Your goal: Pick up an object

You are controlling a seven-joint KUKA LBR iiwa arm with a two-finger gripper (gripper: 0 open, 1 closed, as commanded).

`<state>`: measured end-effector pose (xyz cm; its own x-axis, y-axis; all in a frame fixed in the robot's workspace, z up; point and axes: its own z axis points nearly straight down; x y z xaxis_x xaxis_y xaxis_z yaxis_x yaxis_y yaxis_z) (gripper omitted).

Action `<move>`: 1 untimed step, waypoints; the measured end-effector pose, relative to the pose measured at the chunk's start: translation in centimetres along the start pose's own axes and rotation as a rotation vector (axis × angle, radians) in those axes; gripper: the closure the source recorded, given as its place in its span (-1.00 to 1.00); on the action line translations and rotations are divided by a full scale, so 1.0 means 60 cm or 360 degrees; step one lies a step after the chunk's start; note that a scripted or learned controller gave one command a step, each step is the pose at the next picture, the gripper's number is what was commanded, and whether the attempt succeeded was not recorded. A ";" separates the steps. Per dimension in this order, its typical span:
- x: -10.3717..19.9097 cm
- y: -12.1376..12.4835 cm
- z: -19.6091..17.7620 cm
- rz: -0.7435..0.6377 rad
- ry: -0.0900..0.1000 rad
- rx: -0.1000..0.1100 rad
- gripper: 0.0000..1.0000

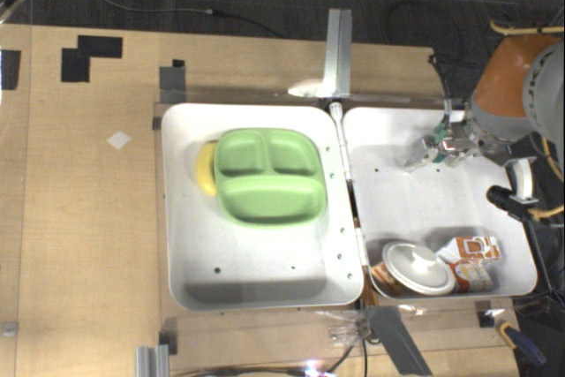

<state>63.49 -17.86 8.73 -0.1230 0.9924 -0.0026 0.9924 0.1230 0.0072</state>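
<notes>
My gripper point(434, 149) hangs over the far part of the right bin point(388, 199), above bare white floor. At that bin's near edge lie a round white and silver bowl-like dish point(418, 269) and, touching it on the right, an orange and white carton point(470, 260) on its side. In the left bin point(185, 234) a green divided plate point(267, 175) rests in the far half. A yellow object point(205, 169) sticks out from under the plate's left edge. The gripper is well apart from all of these.
The grey arm with its orange band point(508, 84) comes in over the right bin's far right corner. A metal post point(339, 49) stands behind the wall between the bins. Wooden bench top point(79, 216) spreads to the left.
</notes>
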 end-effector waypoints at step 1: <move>0.000 0.004 -0.021 -0.0004 -0.0002 -0.0009 1.00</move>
<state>63.69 -17.84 10.01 -0.1254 0.9921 -0.0041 0.9920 0.1254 0.0127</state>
